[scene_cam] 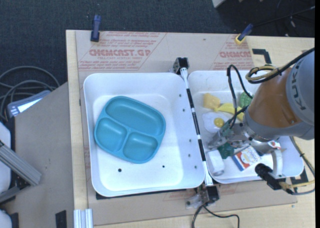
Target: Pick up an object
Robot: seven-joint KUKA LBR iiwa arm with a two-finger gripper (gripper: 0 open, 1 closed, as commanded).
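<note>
Red "CHEMCAST" lettering runs across the board under the two bins on the surface [125,54], and part of "KUKA" shows on the arm [280,107]. The gripper [223,139] is down in the right bin [200,79], among a jumble of small items; whether its fingers are spread or pinching cannot be told. Just beside it lie a yellow piece [212,102], a dark green object [226,150] and a red-and-white packet [246,159]. Left of that bin, a blue divided plate [130,129] lies in the left bin [100,84].
</note>
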